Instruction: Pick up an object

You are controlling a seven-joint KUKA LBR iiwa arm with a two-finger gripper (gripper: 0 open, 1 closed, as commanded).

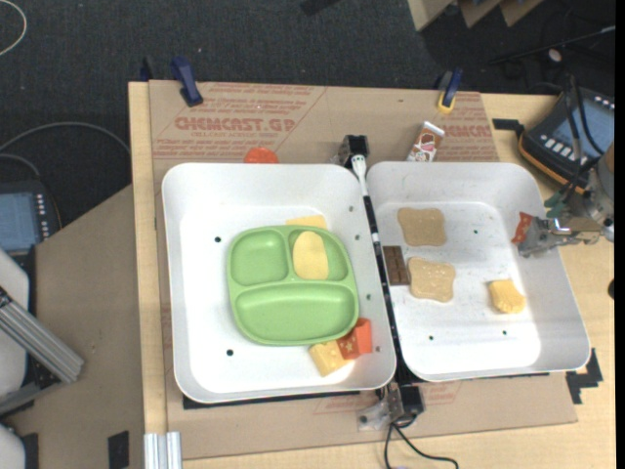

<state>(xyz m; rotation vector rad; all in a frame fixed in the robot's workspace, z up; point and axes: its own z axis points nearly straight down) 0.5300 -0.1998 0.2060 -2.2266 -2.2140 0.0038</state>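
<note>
You have nothing lifted yet: the gripper [535, 233] sits at the right bin's [459, 364] right rim (grip state unreadable). The bread slice [432, 279] lies mid-bin, untouched.

My two bins [195, 262] look like smooth glossy white plastic; the green plate [288, 311] at nine o'clock seems matt plastic; the board [293, 115] beneath looks like dull brown cardboard.

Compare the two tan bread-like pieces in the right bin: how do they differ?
The upper bread piece is darker tan and squarer; the lower bread piece is paler with a wavier outline. The lower one lies next to a brown block; the upper lies apart. Both lie flat.
</note>
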